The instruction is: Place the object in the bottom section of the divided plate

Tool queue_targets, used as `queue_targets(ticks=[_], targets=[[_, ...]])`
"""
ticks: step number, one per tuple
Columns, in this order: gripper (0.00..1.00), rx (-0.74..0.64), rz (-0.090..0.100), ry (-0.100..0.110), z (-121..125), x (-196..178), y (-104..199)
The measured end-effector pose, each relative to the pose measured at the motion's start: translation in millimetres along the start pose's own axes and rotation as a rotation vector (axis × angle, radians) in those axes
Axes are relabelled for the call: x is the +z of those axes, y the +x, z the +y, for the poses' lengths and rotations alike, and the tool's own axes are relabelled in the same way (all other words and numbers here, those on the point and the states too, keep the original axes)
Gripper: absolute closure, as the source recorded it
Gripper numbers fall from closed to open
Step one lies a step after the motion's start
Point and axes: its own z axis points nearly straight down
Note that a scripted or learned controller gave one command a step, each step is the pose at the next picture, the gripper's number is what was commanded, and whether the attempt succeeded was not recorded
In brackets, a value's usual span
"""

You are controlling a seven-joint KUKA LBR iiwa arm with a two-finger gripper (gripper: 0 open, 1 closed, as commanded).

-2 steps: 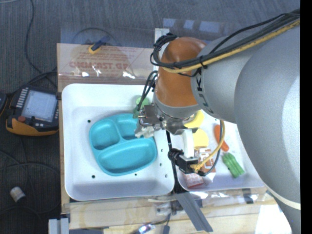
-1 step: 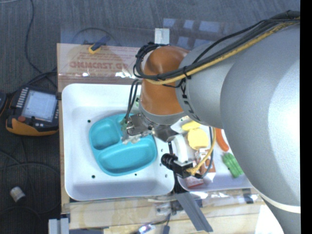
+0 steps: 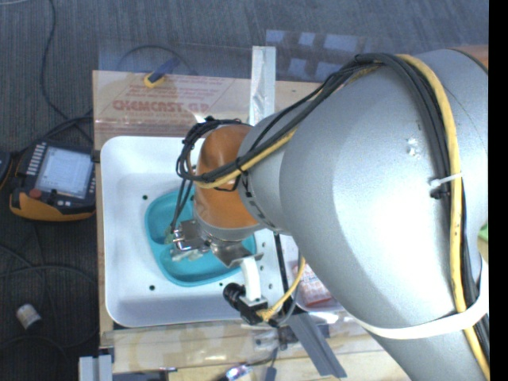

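- The grey arm reaches in from the right and hangs low over the left white bin, likely so the wrist can work straight down.
- Its gripper sits over the teal divided plate, which lies in that bin.
- The object to be placed is hidden from me, probably under the wrist.
- Whether anything is gripped, I cannot tell.
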Motion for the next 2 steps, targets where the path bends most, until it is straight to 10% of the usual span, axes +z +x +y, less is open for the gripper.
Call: queue_targets(ticks=[1,2], targets=[[1.0,0.381,0.012,0.013,79.3,6.7,-12.4],[0.0,0.384,0.001,0.022,76.2,10.5,-17.9]])
